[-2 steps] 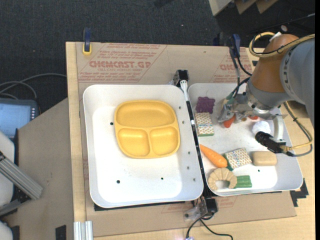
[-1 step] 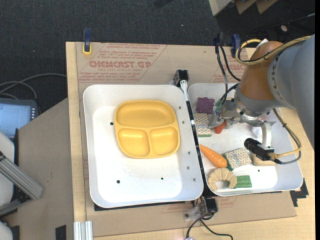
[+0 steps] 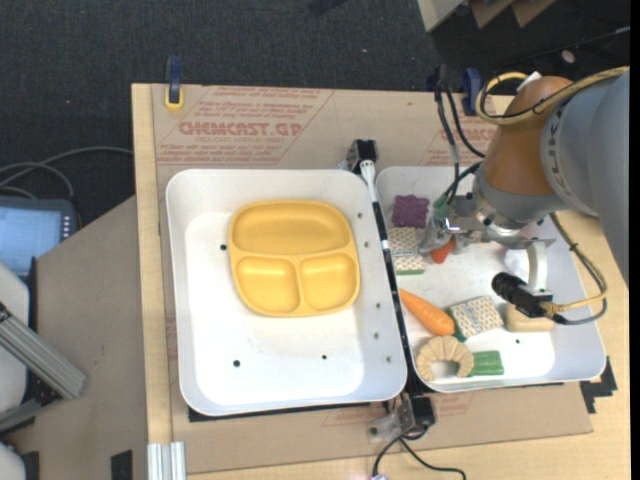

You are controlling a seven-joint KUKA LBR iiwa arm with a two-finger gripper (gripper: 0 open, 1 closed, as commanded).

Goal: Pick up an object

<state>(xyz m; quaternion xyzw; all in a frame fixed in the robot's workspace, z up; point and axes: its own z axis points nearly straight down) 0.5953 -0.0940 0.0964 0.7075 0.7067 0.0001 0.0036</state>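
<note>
Toys lay thickest along the near edge of the right bin (image 3: 585, 363): a round beige piece (image 3: 443, 357) with a green block (image 3: 487, 363) touching it, then a patterned square (image 3: 476, 315) and an orange carrot (image 3: 428, 313) just beyond them. A pale wooden piece (image 3: 527, 317) sat beside the square under a black cable end. To their left, the left bin (image 3: 200, 298) held a yellow divided plate (image 3: 295, 256) and nothing else I could make out.

Further in, the pincer (image 3: 440, 238) hung low over the middle of the right bin, at the end of the grey arm with its orange band (image 3: 518, 153). A small red-orange object (image 3: 441, 253) sat right at its tip, and I took that for the thing it was after. Whether the fingers were spread, pressed together or pinching it, I could not tell; the wrist hid them. Just left of the tip lay a second patterned square (image 3: 404, 242), and a purple toy (image 3: 409, 210) lay beyond that, near the far wall.

My worry was the crowding. The red-orange object looked small, so the fingers could close beside it and lift nothing, or nudge it against the patterned square. Loose cables trailing across the bin might also drag the wooden piece as the arm rose. The bench (image 3: 250, 128) beyond showed bare printed cardboard.
</note>
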